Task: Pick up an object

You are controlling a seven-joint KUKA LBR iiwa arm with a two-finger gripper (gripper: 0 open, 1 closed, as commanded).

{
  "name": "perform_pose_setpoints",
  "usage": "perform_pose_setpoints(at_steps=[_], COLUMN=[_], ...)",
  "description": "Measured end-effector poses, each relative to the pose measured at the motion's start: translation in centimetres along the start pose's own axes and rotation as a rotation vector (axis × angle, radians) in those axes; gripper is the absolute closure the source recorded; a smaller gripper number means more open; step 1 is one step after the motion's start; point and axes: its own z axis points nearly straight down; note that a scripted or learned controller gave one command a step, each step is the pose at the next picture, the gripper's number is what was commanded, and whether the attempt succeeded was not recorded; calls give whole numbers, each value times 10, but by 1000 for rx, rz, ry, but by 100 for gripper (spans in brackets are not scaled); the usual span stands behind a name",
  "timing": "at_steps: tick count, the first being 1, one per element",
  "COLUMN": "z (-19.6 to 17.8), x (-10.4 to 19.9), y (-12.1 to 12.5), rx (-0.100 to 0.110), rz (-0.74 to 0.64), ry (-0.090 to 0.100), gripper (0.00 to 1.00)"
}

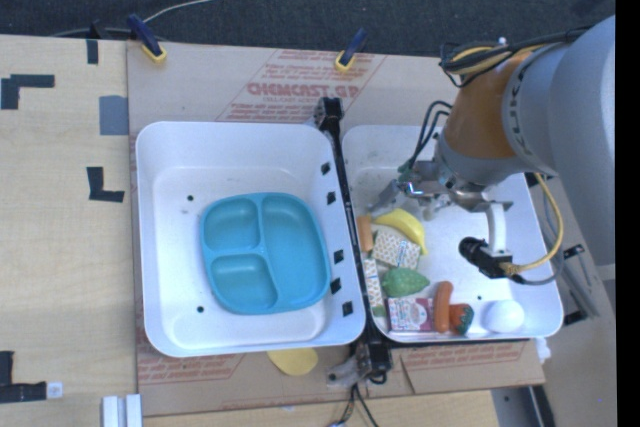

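A: Where is the gripper [415, 193] placed, and what is held in it?

B: It is lowered into the right bin [520, 320], near that bin's far left corner, just above the yellow banana [402, 224]. Whether its fingers are spread or closed cannot be told; they are hidden in the wrist hardware and cabling. Nothing can be seen between them, so no hold is claimed.

A: Which object is judged to be the target?

B: Probably the banana, since it lies nearest below the gripper, toward the left wall of the right bin. It is taken to be a light toy, stiff and smooth, likely slippery on its curved skin. A hold across the narrow middle of the curve would be preferred, as the tapered ends could be squeezed out.

A: What else is counted in that bin?

B: One green leafy piece [404, 281] below the banana, one orange carrot-like piece [443, 305] near the front edge, one white egg-shaped object [504, 316] in the front right corner, and one small printed packet [407, 313] by the front edge. An exact count is not ventured for the crowded pile along the left wall.

A: And the left bin [160, 215]?

B: One blue divided plate [265, 251], with three compartments, is laid at its middle. Two bins are counted in all.
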Motion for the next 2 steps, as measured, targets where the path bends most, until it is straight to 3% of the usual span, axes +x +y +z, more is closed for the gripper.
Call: perform_pose_setpoints(at_steps=[1, 2], z=[17, 8], x=[-2, -3], y=[-8, -8], rx=[-7, -7], rz=[1, 1], ry=[-3, -5], gripper=[0, 100])
